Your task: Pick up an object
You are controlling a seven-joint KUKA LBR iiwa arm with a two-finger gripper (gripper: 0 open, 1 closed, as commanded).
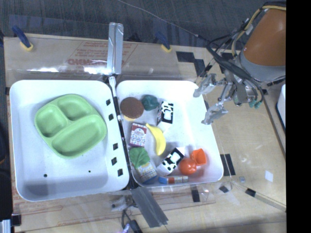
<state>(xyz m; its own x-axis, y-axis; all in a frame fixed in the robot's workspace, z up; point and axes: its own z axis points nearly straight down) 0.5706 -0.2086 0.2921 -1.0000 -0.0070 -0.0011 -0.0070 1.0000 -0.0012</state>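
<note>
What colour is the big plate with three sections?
Light green; the plate shows clearly in the camera view, in the left bin.

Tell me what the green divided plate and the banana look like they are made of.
Green divided plate: likely moulded plastic with a matte to satin finish, going by its even pale green colour and soft rounded compartment ridges. Banana: probably a plastic toy, since its yellow is smooth, uniform and unblemished, though the view is too coarse to be sure.

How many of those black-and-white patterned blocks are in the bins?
2, both in the right bin: one block near the top, another block lower down beside the orange toy. Others could be hidden.
</note>
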